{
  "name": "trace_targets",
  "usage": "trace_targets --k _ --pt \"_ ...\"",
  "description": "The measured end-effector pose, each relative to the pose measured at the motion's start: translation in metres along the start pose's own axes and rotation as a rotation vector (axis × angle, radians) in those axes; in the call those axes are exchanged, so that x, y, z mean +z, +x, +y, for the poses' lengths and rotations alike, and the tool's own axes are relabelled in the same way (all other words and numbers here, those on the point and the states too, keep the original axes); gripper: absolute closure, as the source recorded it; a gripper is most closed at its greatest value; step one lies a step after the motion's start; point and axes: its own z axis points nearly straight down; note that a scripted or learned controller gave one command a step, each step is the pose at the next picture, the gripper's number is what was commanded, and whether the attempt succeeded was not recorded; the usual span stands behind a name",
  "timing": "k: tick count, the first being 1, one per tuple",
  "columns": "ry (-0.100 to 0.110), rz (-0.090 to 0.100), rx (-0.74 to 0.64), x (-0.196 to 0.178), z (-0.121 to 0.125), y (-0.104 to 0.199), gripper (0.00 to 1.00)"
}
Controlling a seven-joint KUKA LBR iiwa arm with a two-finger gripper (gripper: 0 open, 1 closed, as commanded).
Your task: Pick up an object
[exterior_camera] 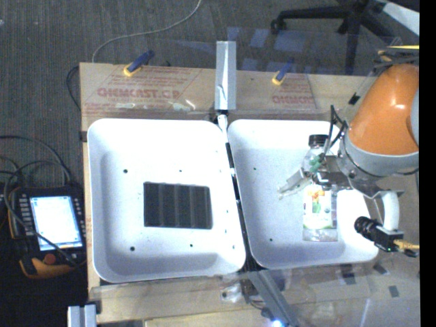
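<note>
Arm [385,114]: grey body with an orange band, entering from 3 o'clock and standing over the right bin.

Gripper [320,176]: positioned over the upper middle of the right bin, directly above the clear packet. Whether it is open or closed cannot be told, as the wrist hides it from above.

Clear packet [320,213]: a flat, see-through plastic pouch, longer than it is wide, lying on the floor of the right bin toward 4 o'clock. Orange and green print shows through its upper half; the lower end is mostly colourless and glossy. Its top end runs under the gripper; contact cannot be confirmed.

Small clear bottle [316,148]: dark cap, greenish tint, standing or leaning at the gripper's 12 o'clock side, partly hidden.

Right bin [272,230]: white, shallow, rounded corners.

Left bin [116,251]: white, same shape, touching the right bin along the centre seam.

Dark ribbed panel [177,206]: black rectangle with vertical ridges, lying flat at the centre of the left bin.

Handheld screen [52,223]: lit white display, off the bench at 9 o'clock, with cables attached.

Bench [157,90]: brown board with red lettering, at 12 o'clock of both bins.
</note>
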Motion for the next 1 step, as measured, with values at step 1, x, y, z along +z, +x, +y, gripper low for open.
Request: trace_targets --k 1 --pt "0.0 0.0 0.221 0.0377 0.028 -0.069 0.0"
